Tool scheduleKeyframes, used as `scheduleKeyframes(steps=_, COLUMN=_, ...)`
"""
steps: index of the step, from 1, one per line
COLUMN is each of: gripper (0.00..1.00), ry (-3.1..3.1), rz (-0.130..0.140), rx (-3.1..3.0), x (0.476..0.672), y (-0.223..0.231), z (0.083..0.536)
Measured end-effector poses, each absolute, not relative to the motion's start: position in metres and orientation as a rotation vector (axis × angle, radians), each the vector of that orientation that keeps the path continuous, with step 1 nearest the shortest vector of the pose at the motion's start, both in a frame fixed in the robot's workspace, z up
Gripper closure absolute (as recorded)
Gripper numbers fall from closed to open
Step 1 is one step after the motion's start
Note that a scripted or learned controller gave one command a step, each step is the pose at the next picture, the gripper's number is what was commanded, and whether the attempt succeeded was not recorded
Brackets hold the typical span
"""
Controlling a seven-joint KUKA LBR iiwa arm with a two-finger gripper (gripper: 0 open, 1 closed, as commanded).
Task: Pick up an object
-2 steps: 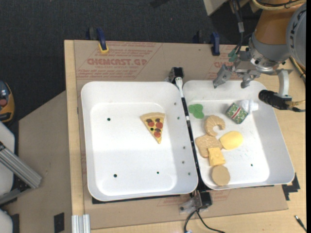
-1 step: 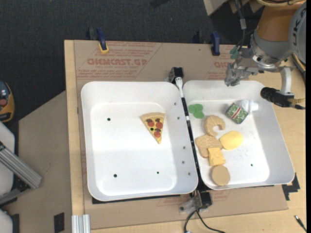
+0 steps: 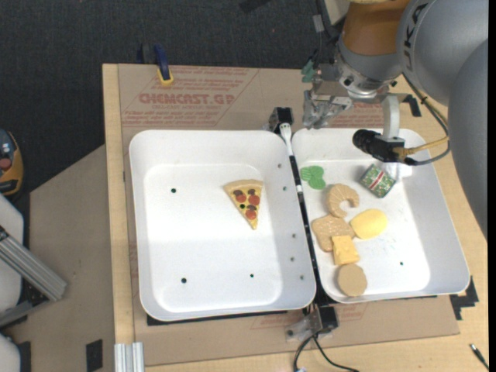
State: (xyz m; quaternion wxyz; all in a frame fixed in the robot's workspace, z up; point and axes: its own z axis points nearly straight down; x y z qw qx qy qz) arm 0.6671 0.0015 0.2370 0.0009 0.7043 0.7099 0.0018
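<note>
Camera view: arm (image 3: 434,29) at 1 o'clock, gripper (image 3: 322,113) over right bin (image 3: 434,231) rim, jaw state indiscernible; cardboard-topped bench (image 3: 194,91)

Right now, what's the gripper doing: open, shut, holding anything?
Gripper: above the far edge of the right bin, nothing seen between its tips; open or shut cannot be told.

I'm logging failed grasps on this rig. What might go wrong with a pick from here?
1. The right bin's food items lie bunched and touching, so a descent may nudge neighbours or catch two.
2. The end effector hangs over the bin's far rim, near the divider, which it may clip.
3. The pizza slice lies flat, offering little to grip.
</note>
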Motion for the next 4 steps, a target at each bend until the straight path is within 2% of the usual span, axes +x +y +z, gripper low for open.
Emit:
scheduleKeyframes(steps=1, gripper=1.00, ry=2.230, rz=0.006, rx=2.212, x=0.666, y=0.078, z=0.238)
scheduleKeyframes(steps=2, gripper=1.00, ry=2.234, rz=-0.015, rx=2.224, x=0.547, y=0.110, z=0.192)
scheduleKeyframes(steps=3, gripper=1.00, ry=2.223, rz=0.020, rx=2.211, x=0.563, y=0.148, z=0.316)
scheduleKeyframes(steps=4, gripper=1.00, ry=2.236, rz=-0.008, rx=2.216, x=0.542, y=0.225, z=0.262)
